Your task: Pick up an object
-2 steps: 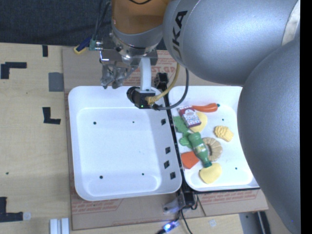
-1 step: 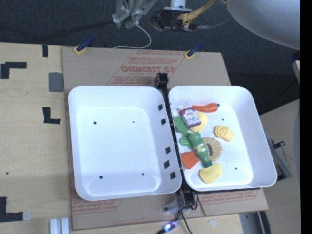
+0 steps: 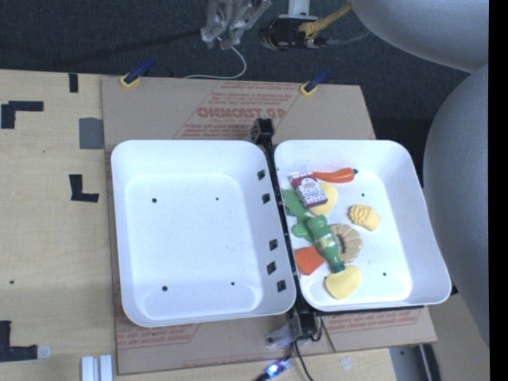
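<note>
Camera view looks down on my two shallow white plastic bins: the left bin [image 3: 190, 236] and the right bin [image 3: 397, 213], which holds a cluster of small toy foods. My two-finger metal gripper [image 3: 226, 24] hangs at the top of the view, beyond the far edge of the bench, over dark floor; whether it is spread or pressed together I cannot tell, and nothing is visibly pinched in it. The pile lies toward five o'clock from it, well apart. Nearest along that line is the slim red chili pepper toy [image 3: 333, 175], its long axis running roughly three to nine o'clock. Just beside it sits a small maroon ketchup-like bottle [image 3: 308, 190]; a green plastic vegetable [image 3: 313, 230] lies toward six o'clock. I judge the pepper the easiest reach.
</note>
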### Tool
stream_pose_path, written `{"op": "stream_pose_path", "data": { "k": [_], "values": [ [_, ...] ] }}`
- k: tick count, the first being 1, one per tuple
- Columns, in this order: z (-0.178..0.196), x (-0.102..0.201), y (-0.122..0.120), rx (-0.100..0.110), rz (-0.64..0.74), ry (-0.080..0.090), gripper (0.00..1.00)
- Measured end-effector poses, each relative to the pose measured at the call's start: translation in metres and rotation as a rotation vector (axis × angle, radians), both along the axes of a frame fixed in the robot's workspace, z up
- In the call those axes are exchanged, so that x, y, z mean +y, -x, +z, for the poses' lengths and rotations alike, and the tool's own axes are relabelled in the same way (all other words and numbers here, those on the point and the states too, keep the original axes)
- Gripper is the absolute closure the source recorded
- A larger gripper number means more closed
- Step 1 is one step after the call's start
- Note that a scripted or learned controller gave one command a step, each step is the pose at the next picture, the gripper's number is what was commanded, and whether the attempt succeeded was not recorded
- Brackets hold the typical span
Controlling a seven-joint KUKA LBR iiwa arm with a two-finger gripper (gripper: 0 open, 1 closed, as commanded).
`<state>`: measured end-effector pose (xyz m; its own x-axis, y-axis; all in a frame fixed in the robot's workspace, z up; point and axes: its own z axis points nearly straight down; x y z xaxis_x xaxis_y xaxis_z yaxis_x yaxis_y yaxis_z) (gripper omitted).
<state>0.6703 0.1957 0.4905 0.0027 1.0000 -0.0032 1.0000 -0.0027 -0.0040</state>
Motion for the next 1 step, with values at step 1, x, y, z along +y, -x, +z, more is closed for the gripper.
{"op": "stream_pose_path", "data": {
  "k": [1],
  "values": [
    [-0.1887, 0.0231, 0.0045, 0.014, 0.005, 0.002, 1.00]
  ]
}}
